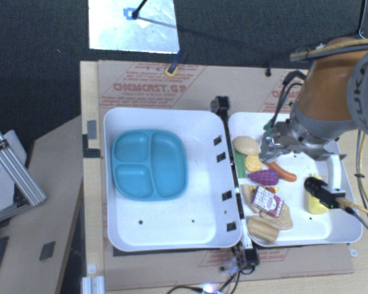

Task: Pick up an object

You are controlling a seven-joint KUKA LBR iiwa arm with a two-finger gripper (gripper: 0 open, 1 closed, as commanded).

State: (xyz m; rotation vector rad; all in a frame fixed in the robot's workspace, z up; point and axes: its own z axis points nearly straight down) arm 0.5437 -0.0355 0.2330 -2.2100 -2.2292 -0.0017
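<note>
The right bin holds several toy foods. A beige potato lies by a yellow corn piece, with a purple grape bunch and an orange carrot just below. Nearer the front are a red and white packet, a tan cracker and a bread roll. A yellow piece sits at the right, partly under a black part. My gripper hangs low over the bin, just right of the potato and above the carrot. Nothing is visibly held in it.
The left bin holds a blue divided plate. A black divider runs between the two bins. My arm's orange band and grey wrist cover the right bin's far right corner. Cables trail along the right side.
</note>
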